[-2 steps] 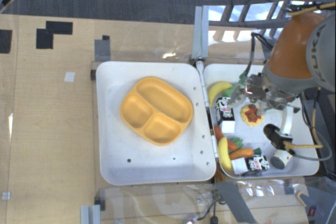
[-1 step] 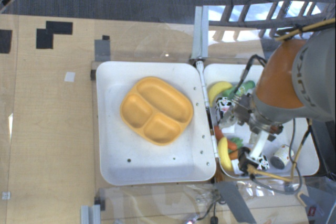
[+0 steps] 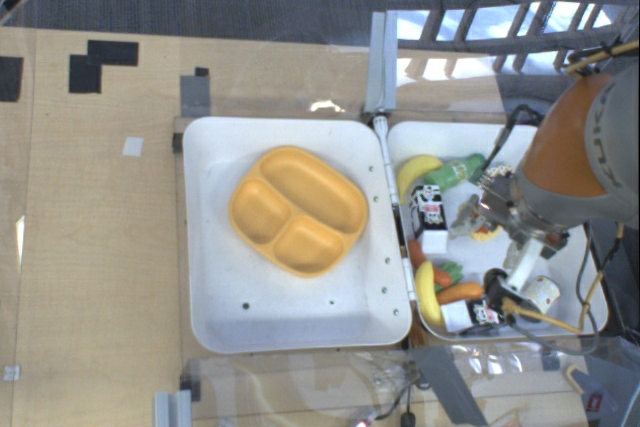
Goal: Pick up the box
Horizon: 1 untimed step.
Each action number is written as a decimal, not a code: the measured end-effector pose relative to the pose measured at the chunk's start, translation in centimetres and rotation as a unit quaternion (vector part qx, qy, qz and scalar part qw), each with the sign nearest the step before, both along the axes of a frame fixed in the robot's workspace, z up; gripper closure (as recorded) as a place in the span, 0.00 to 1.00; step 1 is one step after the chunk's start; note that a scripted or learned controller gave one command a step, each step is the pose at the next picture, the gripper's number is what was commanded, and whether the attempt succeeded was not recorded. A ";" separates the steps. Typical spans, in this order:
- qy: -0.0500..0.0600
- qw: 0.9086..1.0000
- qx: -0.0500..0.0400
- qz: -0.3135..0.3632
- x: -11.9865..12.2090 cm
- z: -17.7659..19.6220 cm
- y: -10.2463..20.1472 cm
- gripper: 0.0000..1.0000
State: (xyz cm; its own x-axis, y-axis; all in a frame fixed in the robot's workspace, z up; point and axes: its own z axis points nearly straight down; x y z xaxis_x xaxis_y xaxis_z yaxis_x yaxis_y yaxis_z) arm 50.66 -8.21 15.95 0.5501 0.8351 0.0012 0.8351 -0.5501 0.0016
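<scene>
A small black-and-white box (image 3: 430,204) stands in the right bin (image 3: 572,319), just below a yellow banana (image 3: 416,172). A second printed box (image 3: 472,315) lies near the bin's front wall. My gripper (image 3: 482,210) hangs low over the middle of the right bin, a little to the right of the first box and apart from it. The grey arm with its orange band (image 3: 565,150) covers the bin's right part.
The right bin also holds a green bottle (image 3: 458,169), a white cube (image 3: 433,242), a carrot (image 3: 458,293), a second banana (image 3: 426,289) and a white cup (image 3: 541,293). A yellow divided plate (image 3: 298,209) lies in the left bin (image 3: 230,315).
</scene>
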 end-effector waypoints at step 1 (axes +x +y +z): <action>0.000 0.997 0.000 0.075 -1.9 -4.5 -8.2 0.00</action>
State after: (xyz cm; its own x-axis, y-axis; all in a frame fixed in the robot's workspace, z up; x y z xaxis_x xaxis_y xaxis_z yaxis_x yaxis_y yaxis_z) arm 48.74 -16.38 11.41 0.4196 0.9077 0.0010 0.9077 -0.4196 0.0007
